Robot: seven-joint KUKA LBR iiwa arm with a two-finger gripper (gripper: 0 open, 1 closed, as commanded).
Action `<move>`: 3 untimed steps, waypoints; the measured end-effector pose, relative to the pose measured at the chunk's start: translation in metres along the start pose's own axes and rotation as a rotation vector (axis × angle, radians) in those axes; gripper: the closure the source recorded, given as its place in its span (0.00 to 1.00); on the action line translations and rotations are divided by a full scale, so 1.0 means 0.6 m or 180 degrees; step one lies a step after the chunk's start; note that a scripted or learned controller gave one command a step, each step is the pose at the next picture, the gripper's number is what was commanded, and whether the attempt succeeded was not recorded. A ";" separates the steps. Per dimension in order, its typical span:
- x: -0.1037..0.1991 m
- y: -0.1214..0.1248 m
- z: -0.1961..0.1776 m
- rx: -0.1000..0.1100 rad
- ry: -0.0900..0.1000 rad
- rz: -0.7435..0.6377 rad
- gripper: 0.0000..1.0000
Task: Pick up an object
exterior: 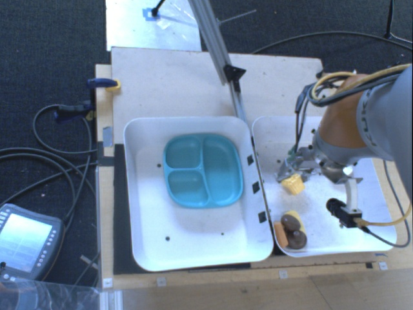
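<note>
Gripper (292,168) state you cannot tell from this view; it sits over a small yellow object (293,185) in the right bin (371,228). Expect it to be light and probably soft; grasp across its middle.

Claw (288,172) in rt bin (381,205), yellow piece (293,185) just under it; blue tray (202,170) in lt bin (145,237).

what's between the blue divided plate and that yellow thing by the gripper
In the camera view, between the blue plate and the yellow object lie bare white bin floor and the two bins' adjoining rims, which carry small black clips.
</note>
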State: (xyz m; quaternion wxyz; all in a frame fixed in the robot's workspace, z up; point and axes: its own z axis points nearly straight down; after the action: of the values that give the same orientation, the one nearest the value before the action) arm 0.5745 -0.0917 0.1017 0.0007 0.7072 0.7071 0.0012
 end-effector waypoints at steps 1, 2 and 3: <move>0.007 -0.005 -0.075 -0.0007 -0.0003 -0.0014 1.00; 0.014 0.003 -0.150 -0.0011 -0.0003 -0.0020 1.00; 0.000 -0.003 -0.243 -0.0017 -0.0007 -0.0018 1.00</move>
State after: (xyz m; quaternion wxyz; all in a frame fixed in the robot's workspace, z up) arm 0.5721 -0.0921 0.2474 0.0033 0.7051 0.7091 0.0024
